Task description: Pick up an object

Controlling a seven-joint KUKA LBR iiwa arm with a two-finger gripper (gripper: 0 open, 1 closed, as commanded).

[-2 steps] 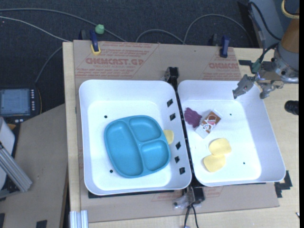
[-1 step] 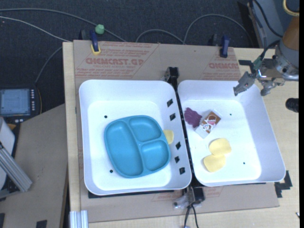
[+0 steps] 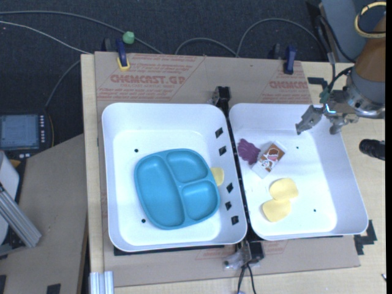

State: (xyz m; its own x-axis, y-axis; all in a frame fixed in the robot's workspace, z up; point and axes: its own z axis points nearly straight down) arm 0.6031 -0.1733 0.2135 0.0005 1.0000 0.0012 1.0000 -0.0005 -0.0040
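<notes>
You have nothing in hand yet; the jaws (image 3: 323,120) stand apart with only white bin floor between them, poised over the upper right part of the right bin (image 3: 343,182), so as I judge it the pick is not begun and the whole of the grasp and lift is left to do; the nearest candidates lie to the left of the jaws and further down the view: a small printed packet (image 3: 270,157), a purple piece (image 3: 248,150) just beside it on its far side from the jaws, and below those two pale yellow pieces (image 3: 277,199) touching one another; all four sit apart from the jaws, none touched.

Further off, across the divider, the left bin (image 3: 119,164) carries a blue divided plate (image 3: 177,187) with a yellow scrap (image 3: 217,176) peeping out at its edge nearest the jaws; both bins rest on a cardboard-covered counter (image 3: 153,72) with blue clamps (image 3: 123,59) at its far edge; beyond that you have dark carpet (image 3: 184,11) crossed by thin cables; to the far left stands a small screen (image 3: 22,131).
</notes>
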